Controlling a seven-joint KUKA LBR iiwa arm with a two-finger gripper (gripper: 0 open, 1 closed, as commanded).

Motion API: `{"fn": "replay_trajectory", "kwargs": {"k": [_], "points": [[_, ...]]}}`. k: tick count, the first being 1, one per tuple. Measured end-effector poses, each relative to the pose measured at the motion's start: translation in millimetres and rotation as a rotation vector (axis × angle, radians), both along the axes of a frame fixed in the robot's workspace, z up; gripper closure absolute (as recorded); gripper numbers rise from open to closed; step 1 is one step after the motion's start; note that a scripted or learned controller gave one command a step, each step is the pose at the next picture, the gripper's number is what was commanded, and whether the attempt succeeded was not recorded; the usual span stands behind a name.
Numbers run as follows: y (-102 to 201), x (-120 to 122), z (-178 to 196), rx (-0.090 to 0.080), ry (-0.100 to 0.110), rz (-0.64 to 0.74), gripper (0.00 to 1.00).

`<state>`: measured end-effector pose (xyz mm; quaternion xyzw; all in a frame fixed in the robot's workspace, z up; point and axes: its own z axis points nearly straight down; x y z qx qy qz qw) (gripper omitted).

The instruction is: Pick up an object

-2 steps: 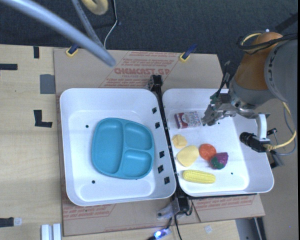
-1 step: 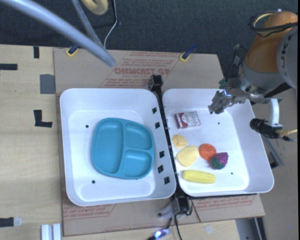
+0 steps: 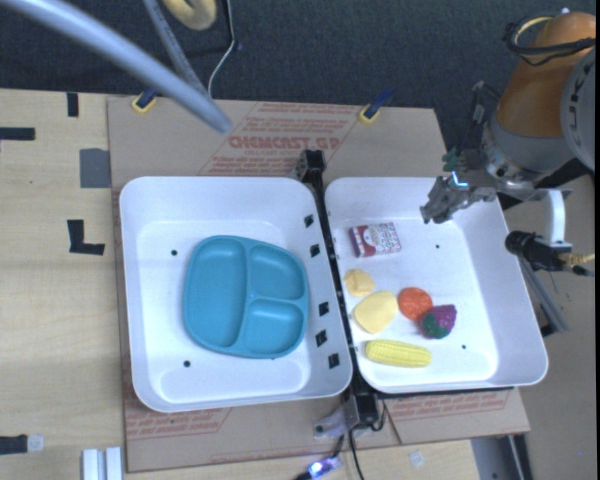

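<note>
Writing on the red and white packet [image 3: 375,239] is unreadable; the gripper [image 3: 442,204], whose opening I cannot tell, hovers right of it.

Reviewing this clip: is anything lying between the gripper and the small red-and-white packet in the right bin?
Nothing visible does. The gripper sits over the upper right part of the right bin, and only bare white floor lies between it and the red-and-white packet. The yellow, orange and purple toy foods lie lower down, off that path.

Pincer [image 3: 442,204] hovers over right bin [image 3: 500,268] far corner, nothing between fingers. Bin holds red carton [image 3: 375,239], yellow corn [image 3: 398,353], orange fruit [image 3: 414,301], purple piece [image 3: 440,320]. Left bin [image 3: 150,268] holds blue tray [image 3: 246,295].
</note>
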<state>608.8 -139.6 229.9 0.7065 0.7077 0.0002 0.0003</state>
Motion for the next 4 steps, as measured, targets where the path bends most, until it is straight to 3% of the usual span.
{"fn": "replay_trajectory", "kwargs": {"k": [2, 4], "points": [[99.3, -31.8, -16.6, 0.002, 0.004, 0.004, 1.0], [221.5, -61.2, -1.8, 0.003, 0.003, 0.007, 1.0]]}}
